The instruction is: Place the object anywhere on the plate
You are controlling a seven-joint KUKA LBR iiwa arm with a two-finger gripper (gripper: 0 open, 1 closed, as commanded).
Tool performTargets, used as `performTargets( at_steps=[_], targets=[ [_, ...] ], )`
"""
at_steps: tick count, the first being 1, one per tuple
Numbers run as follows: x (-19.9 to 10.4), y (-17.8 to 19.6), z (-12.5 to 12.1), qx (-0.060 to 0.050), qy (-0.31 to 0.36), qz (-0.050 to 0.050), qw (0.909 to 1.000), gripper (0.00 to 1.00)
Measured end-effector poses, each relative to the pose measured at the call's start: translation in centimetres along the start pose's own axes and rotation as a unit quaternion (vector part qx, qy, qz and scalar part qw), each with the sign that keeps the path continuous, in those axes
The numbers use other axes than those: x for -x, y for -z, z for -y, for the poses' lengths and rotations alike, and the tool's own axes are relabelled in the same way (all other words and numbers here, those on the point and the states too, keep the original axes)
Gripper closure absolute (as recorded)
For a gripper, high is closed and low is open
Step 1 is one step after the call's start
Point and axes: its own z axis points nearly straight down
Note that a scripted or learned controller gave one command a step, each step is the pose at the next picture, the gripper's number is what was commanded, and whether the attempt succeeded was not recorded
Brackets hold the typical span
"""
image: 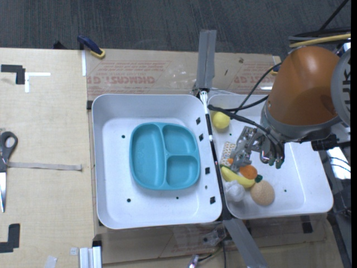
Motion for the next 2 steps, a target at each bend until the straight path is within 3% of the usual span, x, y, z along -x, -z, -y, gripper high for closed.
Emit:
performTargets(
  at_steps=[1,2],
  targets=[
    [-0.59,1.05,-9.59,0.000,0.068,0.000,0.9977,1.00],
    [-0.58,1.05,-9.58,0.000,0.068,0.000,0.9977,0.00]
  ],
)
